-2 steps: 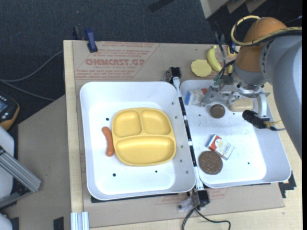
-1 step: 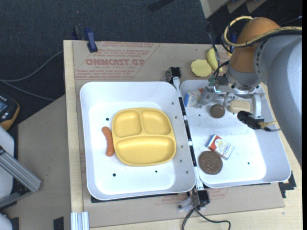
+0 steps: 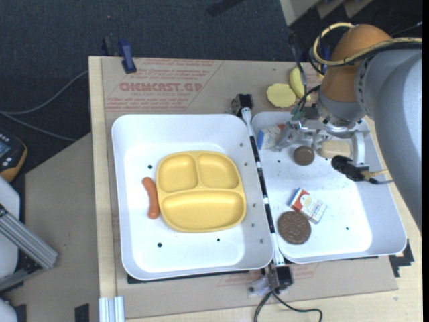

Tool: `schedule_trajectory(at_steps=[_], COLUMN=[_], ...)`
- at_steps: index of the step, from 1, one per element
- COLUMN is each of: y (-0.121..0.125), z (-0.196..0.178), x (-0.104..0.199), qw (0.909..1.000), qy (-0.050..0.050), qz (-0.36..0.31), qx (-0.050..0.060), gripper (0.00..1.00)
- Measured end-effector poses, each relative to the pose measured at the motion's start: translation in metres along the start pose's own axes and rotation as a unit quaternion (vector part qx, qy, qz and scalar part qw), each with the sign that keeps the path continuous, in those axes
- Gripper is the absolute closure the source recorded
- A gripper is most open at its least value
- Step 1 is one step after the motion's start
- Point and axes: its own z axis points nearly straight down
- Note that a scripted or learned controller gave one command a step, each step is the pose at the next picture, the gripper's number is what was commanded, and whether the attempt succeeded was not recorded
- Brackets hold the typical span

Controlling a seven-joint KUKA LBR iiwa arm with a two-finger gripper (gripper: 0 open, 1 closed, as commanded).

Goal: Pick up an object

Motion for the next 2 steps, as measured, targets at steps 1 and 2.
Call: schedule_trajectory(at_steps=[1, 2], y=[-0.0002, -0.0008], z=[0.0002, 0.0004], x=[0.0013, 0.0056], qw=[1.0, 1.0], qy=[-0.001, -0.002], qz=[0.0, 0.001], qx=[0.0, 0.001], gripper=[0.0, 0.0])
